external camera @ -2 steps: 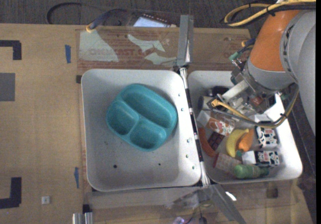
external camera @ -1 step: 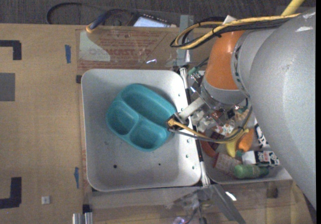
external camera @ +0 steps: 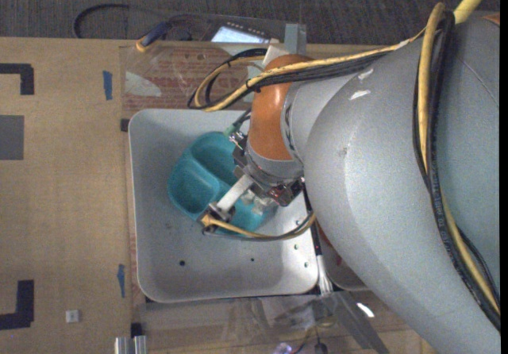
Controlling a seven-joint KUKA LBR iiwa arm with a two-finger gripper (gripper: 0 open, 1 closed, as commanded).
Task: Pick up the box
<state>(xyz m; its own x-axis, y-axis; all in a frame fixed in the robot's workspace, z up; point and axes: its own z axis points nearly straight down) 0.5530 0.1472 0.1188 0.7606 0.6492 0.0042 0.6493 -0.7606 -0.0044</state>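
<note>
Hanging over the teal box (external camera: 193,179), which lies in the white bin (external camera: 155,265) on the desk (external camera: 55,209), my wrist (external camera: 270,155) hides my jaws; spread or pressed together, I cannot tell.

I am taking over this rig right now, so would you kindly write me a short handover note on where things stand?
Gripper: hangs low over the right-hand end of the box, under the grey arm's orange band; the view does not show whether it has a hold.
Teal plastic box with two rounded compartments: inside the shallow white bin, in its upper half, partly hidden by the wrist.
Done: the arm is positioned at the box.
Left: confirm a grip, then lift the box clear of the bin.
</note>
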